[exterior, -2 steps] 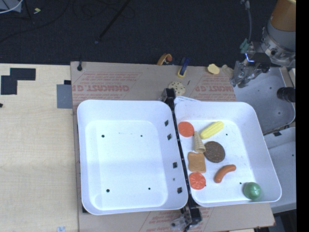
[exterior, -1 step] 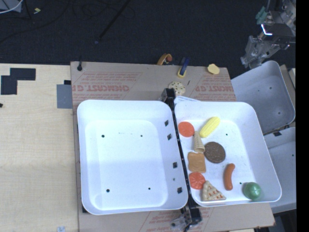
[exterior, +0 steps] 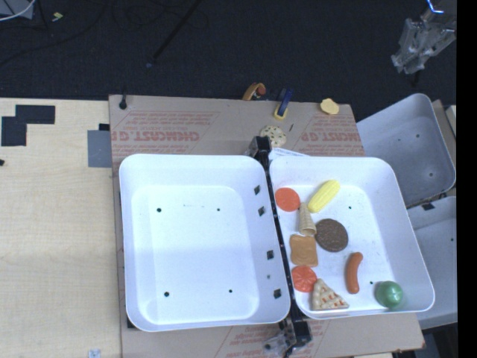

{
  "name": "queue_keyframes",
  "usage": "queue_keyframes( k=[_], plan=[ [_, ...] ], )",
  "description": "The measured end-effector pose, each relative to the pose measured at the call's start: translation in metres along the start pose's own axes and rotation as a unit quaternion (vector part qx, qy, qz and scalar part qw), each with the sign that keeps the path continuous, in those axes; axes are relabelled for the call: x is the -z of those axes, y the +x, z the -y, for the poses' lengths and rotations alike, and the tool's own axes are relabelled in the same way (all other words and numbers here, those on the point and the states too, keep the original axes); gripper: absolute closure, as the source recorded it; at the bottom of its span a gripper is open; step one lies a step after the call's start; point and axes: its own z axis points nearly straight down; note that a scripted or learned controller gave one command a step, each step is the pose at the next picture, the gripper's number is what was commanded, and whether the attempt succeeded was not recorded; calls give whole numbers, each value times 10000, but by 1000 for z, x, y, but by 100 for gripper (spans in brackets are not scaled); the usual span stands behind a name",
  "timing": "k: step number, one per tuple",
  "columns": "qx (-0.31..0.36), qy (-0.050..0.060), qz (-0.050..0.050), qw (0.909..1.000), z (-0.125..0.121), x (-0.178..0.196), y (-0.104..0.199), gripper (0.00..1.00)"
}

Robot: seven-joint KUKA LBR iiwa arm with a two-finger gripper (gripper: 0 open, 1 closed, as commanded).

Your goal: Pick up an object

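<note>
Several toy foods lie in the right bin (exterior: 399, 200): a yellow corn cob (exterior: 323, 195), a red-orange disc (exterior: 288, 198), an ice-cream cone (exterior: 307, 218), a brown patty (exterior: 332, 235), a toast slice (exterior: 303, 250), a second red disc (exterior: 303, 278), a pizza wedge (exterior: 326, 296), a sausage (exterior: 353, 272) and a green ball (exterior: 388, 294). The gripper (exterior: 408, 60) hangs high at the top right, well beyond the bin's far right corner and apart from every object.
The left bin (exterior: 130, 237) adjoins the right one along a black divider (exterior: 270, 230). On the cardboard behind the bins lie a cookie (exterior: 273, 136), a blue clip (exterior: 282, 103), an orange ring (exterior: 254, 91) and a yellow piece (exterior: 329, 107). A grey tray (exterior: 417, 144) sits to the right.
</note>
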Motion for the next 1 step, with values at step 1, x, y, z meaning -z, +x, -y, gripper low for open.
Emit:
queue_keyframes(
  k=[1],
  plan=[
    [-25,30,-1,10000,2,-4,-76,100]
  ],
)
